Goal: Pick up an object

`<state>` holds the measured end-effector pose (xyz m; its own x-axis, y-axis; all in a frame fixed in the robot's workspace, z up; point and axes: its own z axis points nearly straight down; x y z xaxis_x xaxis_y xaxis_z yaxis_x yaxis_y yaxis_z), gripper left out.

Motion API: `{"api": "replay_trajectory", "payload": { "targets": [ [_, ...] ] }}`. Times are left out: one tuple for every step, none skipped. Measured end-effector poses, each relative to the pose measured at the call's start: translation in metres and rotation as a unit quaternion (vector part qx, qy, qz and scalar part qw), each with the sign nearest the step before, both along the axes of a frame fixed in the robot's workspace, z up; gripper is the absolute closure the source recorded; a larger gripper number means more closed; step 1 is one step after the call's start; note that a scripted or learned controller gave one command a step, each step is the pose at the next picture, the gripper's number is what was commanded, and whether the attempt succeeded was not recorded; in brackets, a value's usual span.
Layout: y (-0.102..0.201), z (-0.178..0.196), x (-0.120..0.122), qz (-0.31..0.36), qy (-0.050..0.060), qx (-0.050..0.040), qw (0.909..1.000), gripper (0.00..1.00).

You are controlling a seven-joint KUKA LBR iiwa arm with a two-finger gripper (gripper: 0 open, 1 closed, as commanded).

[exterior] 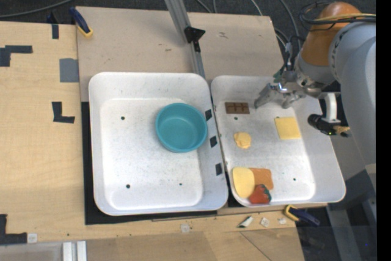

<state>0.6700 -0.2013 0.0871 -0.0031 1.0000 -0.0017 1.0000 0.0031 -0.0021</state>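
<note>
Right bin [317, 183]: claw [276, 98] between brown block [237, 108], yellow square [287, 128].

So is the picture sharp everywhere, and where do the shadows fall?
Camera view: soft, even light, no strong glare on the white bins; the teal bowl is fairly crisp with a faint shadow inside its rim; the gripper and small items near it look slightly blurred.
</note>
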Motion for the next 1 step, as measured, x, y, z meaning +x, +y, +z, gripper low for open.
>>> {"api": "replay_trajectory", "payload": {
  "targets": [
    [0.0004,0.0119,0.0007,0.001,-0.001,-0.0006,1.0,1.0]
  ]
}}
